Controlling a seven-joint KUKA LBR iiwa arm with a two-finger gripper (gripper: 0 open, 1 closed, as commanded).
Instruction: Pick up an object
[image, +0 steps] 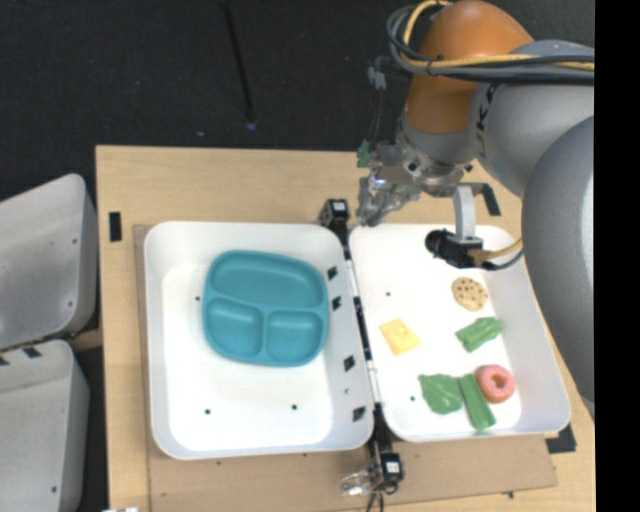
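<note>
My gripper (378, 203) hangs over the back left corner of the right bin (405, 275), close to the divider between the bins, with nothing visibly held. In that bin lie a round tan cookie (468, 292), a yellow cheese wedge (399, 336), a small green piece (478, 333), a flat green leafy piece (437, 392), a long green stick (477, 402) and a pink doughnut (495, 382). All of them lie nearer the camera than the gripper, apart from it.
The left bin (170, 400) holds a teal divided plate (266, 306) in its middle. The grey arm with its orange band (455, 60) comes in from the upper right, above the right bin's back edge. The wooden bench (120, 190) surrounds both bins.
</note>
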